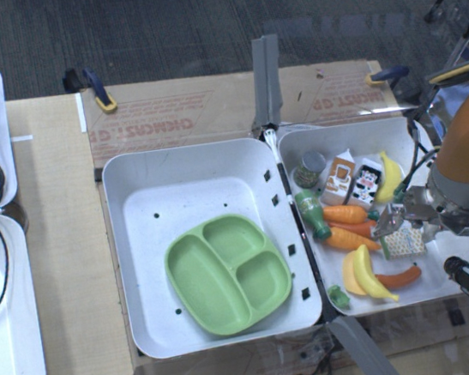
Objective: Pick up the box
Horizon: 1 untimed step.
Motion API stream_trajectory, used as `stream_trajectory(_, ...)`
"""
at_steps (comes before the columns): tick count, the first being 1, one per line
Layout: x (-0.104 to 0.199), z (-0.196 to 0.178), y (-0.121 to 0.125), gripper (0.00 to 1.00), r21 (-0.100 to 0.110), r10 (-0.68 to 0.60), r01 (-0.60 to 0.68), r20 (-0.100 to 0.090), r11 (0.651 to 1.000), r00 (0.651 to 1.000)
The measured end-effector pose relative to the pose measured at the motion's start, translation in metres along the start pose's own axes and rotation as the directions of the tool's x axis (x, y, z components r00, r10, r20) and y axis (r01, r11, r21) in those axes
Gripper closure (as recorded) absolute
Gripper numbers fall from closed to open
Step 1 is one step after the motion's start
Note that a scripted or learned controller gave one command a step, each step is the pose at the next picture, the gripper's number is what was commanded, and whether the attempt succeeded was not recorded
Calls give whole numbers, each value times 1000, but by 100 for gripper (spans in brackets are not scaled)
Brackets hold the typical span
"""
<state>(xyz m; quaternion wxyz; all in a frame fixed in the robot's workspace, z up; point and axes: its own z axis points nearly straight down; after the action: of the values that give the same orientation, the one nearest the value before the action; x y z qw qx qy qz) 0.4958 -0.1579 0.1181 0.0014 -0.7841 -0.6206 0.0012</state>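
Nearest the camera, the yellow banana (pixel 363 272) lies at the near edge of the right bin (pixel 416 124), beside a red sausage (pixel 399 277). Farther in, the box (pixel 338 178) sits near the bin's far left, its long axis seemingly running near-to-far. Right of the carrots (pixel 348 225), the gripper (pixel 393 222) hovers over a patterned packet (pixel 403 242); whether its jaws are clenched I cannot tell. A green tray (pixel 227 273) fills the left bin (pixel 133 266).

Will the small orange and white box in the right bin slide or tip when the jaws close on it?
The small orange and white carton box looks light, so it probably shifts easily. It leans among a black and white box and orange carrots, so it may tip.
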Motion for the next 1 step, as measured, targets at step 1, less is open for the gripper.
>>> stream_trajectory(1,-38,28,-11,0,1,196,-196,-1,981,981)
